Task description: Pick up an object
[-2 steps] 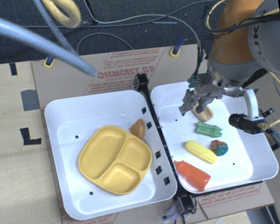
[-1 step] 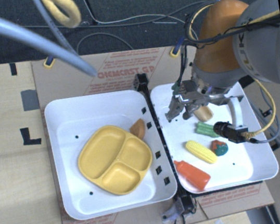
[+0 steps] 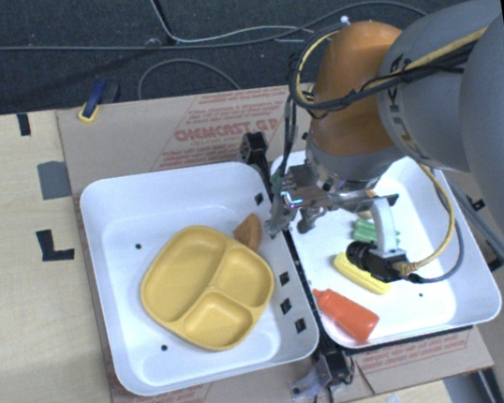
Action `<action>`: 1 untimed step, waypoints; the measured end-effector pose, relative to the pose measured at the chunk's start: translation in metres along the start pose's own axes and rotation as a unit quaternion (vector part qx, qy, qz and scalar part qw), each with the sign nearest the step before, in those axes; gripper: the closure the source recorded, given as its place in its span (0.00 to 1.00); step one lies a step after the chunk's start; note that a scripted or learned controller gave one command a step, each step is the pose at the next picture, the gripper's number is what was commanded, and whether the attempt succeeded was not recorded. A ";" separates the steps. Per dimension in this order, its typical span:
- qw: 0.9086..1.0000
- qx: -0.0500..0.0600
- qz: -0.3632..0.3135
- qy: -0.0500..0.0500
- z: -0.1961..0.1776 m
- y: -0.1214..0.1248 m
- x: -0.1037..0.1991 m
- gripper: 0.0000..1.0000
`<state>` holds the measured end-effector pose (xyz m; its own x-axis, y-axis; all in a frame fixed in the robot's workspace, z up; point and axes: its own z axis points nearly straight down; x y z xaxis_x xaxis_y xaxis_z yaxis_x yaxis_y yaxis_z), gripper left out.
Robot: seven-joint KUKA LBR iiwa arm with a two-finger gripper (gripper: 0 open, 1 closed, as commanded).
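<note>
My gripper [image 3: 284, 212] hangs low over the wall between the two bins, under the orange wrist band. Just left of it, a small brown object [image 3: 249, 231] lies in the left bin against the rim of a yellow divided plate [image 3: 207, 286]. In the right bin an orange-red object [image 3: 347, 314] rests near the front left corner. A yellow piece [image 3: 358, 275] lies just behind it, and a green object [image 3: 363, 228] shows partly behind the arm's hardware.
The left bin [image 3: 115, 265] and the right bin [image 3: 465, 290] stand side by side on a cardboard sheet [image 3: 175, 132]. The grey arm [image 3: 460, 77] covers the back right of the right bin. Cables run across the dark floor behind.
</note>
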<state>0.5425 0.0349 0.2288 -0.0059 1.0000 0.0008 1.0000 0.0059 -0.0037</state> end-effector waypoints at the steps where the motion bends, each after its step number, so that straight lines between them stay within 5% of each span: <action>1: 1.000 0.000 0.000 0.000 0.012 -0.004 0.049 1.00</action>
<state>0.5378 0.0834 0.2165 -0.0053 1.0000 -0.0001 1.0000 0.0053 -0.0040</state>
